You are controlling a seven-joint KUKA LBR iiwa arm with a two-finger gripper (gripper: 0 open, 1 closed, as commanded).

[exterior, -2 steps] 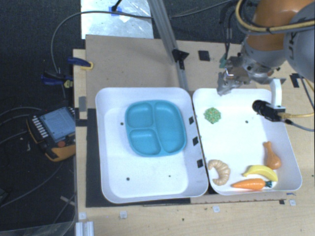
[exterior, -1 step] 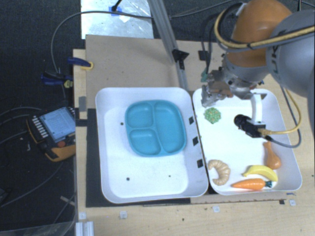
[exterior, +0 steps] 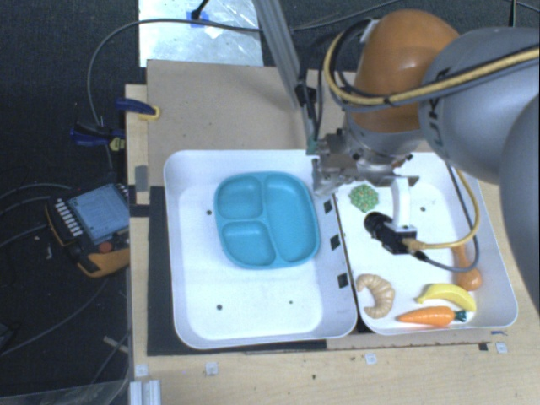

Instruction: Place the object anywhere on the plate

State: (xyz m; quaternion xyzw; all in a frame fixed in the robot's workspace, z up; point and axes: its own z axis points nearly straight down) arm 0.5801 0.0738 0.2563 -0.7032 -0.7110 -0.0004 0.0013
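Note:
A blue plate [exterior: 267,218] with three compartments lies in the left bin [exterior: 202,310], toward its back right. My gripper [exterior: 327,178] hangs at the ridge between the two bins, just off the plate's far right corner. A small green, broccoli-like piece [exterior: 364,197] lies in the right bin [exterior: 498,306], close to the right of the gripper. The big grey and orange wrist above hides much of the gripper. I see nothing held beneath it.
Along the right bin's front lie a tan croissant [exterior: 376,294], a yellow banana [exterior: 445,294] and an orange carrot [exterior: 426,315]. An orange-brown piece [exterior: 467,270] sits by the right wall, partly behind a yellow cable. The left bin floor in front of the plate is bare white.

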